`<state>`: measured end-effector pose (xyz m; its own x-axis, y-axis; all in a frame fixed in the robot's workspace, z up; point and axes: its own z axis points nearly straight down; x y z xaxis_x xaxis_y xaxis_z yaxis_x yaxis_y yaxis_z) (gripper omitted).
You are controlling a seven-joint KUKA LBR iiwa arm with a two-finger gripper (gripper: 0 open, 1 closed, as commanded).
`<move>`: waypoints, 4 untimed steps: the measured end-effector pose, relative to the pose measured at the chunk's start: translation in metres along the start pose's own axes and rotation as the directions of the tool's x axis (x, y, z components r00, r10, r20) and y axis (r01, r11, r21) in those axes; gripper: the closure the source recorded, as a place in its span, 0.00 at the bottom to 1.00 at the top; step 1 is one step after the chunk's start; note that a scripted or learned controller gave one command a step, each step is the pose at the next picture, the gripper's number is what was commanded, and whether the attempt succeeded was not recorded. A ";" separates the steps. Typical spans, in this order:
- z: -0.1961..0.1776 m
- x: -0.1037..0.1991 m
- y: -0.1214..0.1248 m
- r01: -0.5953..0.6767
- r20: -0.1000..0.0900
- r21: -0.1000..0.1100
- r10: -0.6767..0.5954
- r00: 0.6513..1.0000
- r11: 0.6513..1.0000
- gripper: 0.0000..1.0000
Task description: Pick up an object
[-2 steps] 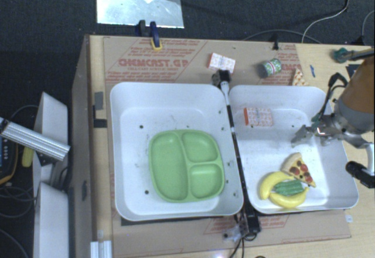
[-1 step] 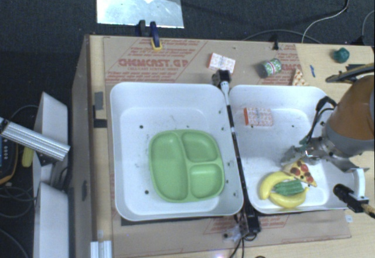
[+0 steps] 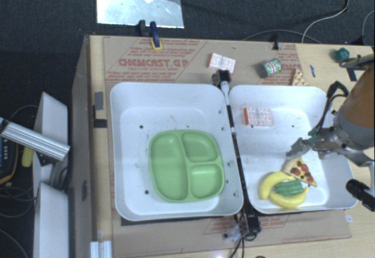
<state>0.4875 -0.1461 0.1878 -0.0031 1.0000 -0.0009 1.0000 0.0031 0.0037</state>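
In the right bin (image 3: 275,101), a toy pizza slice (image 3: 301,170) lies near the front. Just in front of it, a yellow banana (image 3: 270,183) lies with a green vegetable-like piece (image 3: 290,187) resting on it. A small white packet with red print (image 3: 258,116) lies toward the back of this bin. My gripper (image 3: 307,146) hangs over the right bin's right half, just behind and above the pizza slice, with nothing visibly in it. The arm's grey body (image 3: 358,111) comes in from the right edge.
A green divided plate (image 3: 186,165) sits in the left bin (image 3: 135,104). Behind the bins on the bench lie a small white card (image 3: 221,63), a green-white can (image 3: 271,67) and a blue-yellow clamp (image 3: 154,33). Cables run along the divider between the bins (image 3: 232,133).
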 end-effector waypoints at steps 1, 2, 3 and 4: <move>0.056 -0.061 -0.002 -0.003 0.000 0.003 0.003 1.000 1.000 0.00; 0.104 -0.014 0.044 0.000 -0.001 0.002 0.000 1.000 1.000 0.00; 0.061 0.029 0.157 0.002 -0.001 -0.001 -0.002 1.000 1.000 0.00; 0.083 0.054 0.169 0.002 0.000 0.001 -0.002 1.000 1.000 0.00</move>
<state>0.6562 -0.0920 0.1052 -0.0053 1.0000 -0.0004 1.0000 0.0053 0.0024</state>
